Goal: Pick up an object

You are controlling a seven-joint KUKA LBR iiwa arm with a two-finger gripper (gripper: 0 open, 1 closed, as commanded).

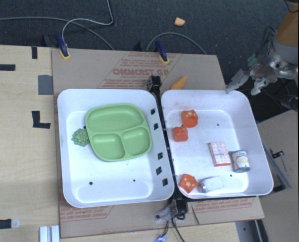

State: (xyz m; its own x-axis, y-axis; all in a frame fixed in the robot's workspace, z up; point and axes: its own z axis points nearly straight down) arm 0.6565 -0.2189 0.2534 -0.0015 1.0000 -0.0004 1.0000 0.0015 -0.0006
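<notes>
Nothing has been lifted yet, as far as I can judge — every candidate object lies in the right bin (255,116) and the arm is outside it. Nearest the camera, along that bin's front wall, I see an orange block (188,183) with a small grey-white object (211,184) just beside it. A little further back sit a small can (240,161) and, touching or nearly touching it, a flat pink-and-white packet (219,153). Beyond those, toward the divider between the bins, two more orange pieces (185,125) lie close together but apart from the rest. The left bin (68,135) carries a green divided plate (119,131) with a small green knobbly thing (80,137) tucked against its left edge. Furthest off, the gripper (245,83) hangs above the right bin's far right corner, just outside the rim; its two fingers look spread, with nothing between them. A loose orange wedge (179,81) rests on the cardboard (134,69) behind the bins. So I count the whole job as left — choosing a piece, descending, closing, lifting. The isolated orange pieces look the easiest reach to me, since the can and packet crowd each other.
</notes>
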